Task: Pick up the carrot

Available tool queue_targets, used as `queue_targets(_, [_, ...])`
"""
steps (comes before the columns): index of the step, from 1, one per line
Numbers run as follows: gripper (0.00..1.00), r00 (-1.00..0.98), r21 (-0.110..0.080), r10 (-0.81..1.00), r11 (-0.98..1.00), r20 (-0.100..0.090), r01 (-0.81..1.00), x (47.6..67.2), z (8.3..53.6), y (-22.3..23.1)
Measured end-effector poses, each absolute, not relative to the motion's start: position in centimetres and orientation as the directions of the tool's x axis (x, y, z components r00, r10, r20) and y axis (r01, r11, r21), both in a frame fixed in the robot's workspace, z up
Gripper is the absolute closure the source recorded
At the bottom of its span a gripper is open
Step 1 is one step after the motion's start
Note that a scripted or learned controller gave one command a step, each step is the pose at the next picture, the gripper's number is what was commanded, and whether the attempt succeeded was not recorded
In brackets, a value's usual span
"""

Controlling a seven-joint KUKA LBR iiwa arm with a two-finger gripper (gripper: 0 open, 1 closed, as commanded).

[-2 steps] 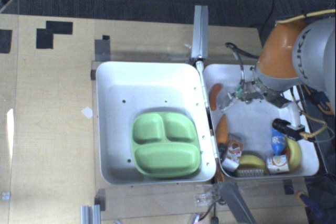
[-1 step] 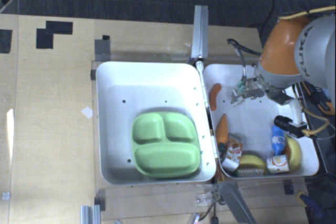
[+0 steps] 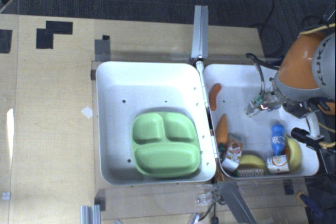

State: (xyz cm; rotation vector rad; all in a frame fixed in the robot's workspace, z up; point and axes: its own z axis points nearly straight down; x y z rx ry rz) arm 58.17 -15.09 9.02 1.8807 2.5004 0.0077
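Note:
The carrot [image 3: 222, 129] is an orange tapered piece lying along the left wall of the right bin [image 3: 239, 78], with its tip pointing to the far side. My gripper [image 3: 259, 106] hangs over the middle of the right bin, to the right of the carrot and a little farther back, clearly apart from it. Nothing shows in the gripper. The grey arm with its orange band [image 3: 300, 63] comes in from the right edge.
A red-orange sausage [image 3: 214, 96] lies just behind the carrot. At the bin's near edge sit a small can [image 3: 233, 151], a banana [image 3: 252, 161], a second can [image 3: 277, 164], a blue bottle [image 3: 277, 137] and another banana [image 3: 294, 152]. The left bin [image 3: 113, 113] holds a green divided plate [image 3: 165, 143].

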Motion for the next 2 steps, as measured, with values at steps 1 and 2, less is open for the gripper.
queue_targets(1, [1.0, -0.418, 0.011, 0.908, 0.418, -0.012, 0.908, 52.2, 9.0, -20.8])
queue_targets(2, [1.0, -0.42, 0.018, 0.907, 0.42, -0.018, 0.907, 52.5, 10.2, -20.8])
